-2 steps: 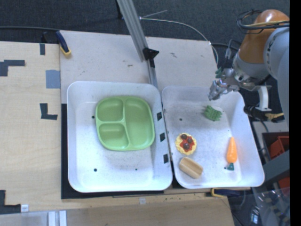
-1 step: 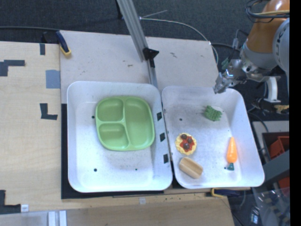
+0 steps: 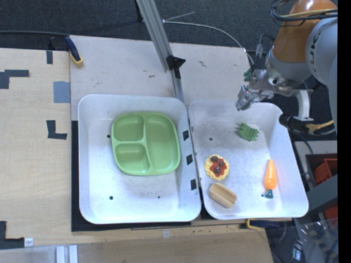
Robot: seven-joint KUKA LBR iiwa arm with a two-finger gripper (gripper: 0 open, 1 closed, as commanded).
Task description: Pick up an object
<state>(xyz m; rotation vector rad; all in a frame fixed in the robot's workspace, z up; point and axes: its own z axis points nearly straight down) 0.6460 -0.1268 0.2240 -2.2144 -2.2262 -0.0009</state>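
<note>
Looking at the right bin [image 3: 285,147], you see the gripper [image 3: 243,102] over its far rim, with nothing visible between its fingers; you cannot tell how far they are parted. Inside that bin lie a green toy [image 3: 248,131] just below the gripper, a tart [image 3: 217,167], a bread roll [image 3: 222,195] and a carrot [image 3: 270,176].

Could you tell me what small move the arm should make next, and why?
Probably lower the hand a little forward toward the green toy, the nearest item in the right bin. The hand hangs above the bin's far edge, holding nothing visible.
</note>
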